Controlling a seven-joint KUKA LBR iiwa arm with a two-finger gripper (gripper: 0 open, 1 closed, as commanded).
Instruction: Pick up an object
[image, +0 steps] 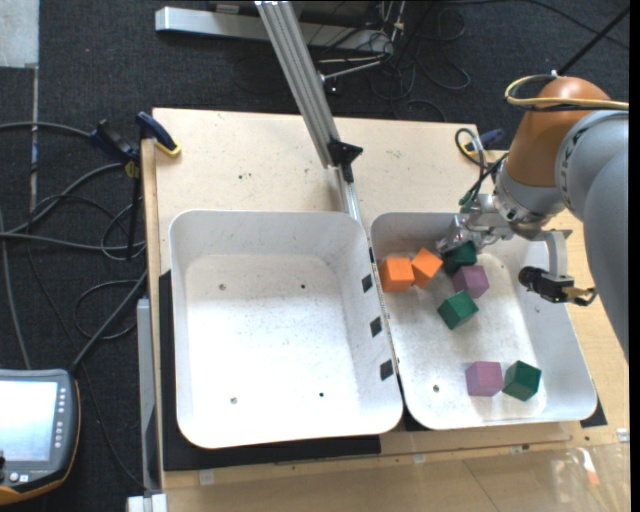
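Honestly can't tell how the jaws stand here, the gripper (462, 245) is too tangled in its own hardware. It's down at the back of the right bin (560, 345), right on top of a dark green block (460, 256), likely the target. A purple block (473, 280) touches that one, with two orange blocks (411, 269) just beside, so it's a crowded grab. The left bin (190, 330) sits alongside.
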